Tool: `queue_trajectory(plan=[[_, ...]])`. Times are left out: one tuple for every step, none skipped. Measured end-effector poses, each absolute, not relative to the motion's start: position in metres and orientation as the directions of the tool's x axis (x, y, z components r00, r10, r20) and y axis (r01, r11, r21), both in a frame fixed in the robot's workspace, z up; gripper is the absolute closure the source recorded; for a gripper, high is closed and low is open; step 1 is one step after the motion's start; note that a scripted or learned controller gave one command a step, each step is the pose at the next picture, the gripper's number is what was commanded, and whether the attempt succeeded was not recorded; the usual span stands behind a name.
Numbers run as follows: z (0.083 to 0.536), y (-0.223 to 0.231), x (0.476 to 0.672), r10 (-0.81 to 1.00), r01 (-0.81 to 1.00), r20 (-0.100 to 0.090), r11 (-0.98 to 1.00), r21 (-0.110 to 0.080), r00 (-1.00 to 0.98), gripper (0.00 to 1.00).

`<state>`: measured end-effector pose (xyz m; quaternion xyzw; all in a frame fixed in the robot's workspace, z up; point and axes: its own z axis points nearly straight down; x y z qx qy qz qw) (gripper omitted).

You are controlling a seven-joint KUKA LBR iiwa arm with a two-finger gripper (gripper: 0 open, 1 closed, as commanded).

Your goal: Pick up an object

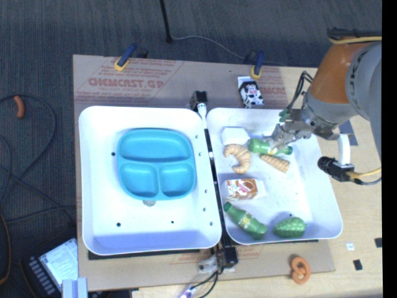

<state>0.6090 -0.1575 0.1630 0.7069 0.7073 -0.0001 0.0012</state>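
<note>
Nearest you, on the cardboard's front edge, lies a small orange pretzel-shaped toy (300,269), well away from the gripper and outside both bins. Turn to the right bin (322,213), where the work is. The gripper (282,136) sits low over the far half of that bin, right at a green bottle-like toy (265,146) lying on its side; you cannot tell from this angle whether it is closed on it or merely touching, so judge nothing as held. Just below the gripper rests a tan cone (275,162), and to its left a croissant (239,156) beside a small white block (234,134). Further toward you lie a brown snack packet (241,189), then a green bottle (245,221) and a green leafy vegetable (289,226) near the bin's front wall. Well to the left, the other bin (99,228) carries a blue divided tray (155,163).

You appear to be at the grasp itself, not yet the lift. The next move calls for a firm closing on the green toy, then a straight rise; watch the cone, which lies close enough to be nudged or dragged along
</note>
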Motion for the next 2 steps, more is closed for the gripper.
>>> queue_trajectory(plan=[[0.1343,-0.1789,0.6660,1.000,1.000,-0.001,0.002,-0.001,-0.002,1.00],[0.1349,-0.1790,0.6663,1.000,1.000,-0.002,0.002,0.000,-0.002,0.00]])
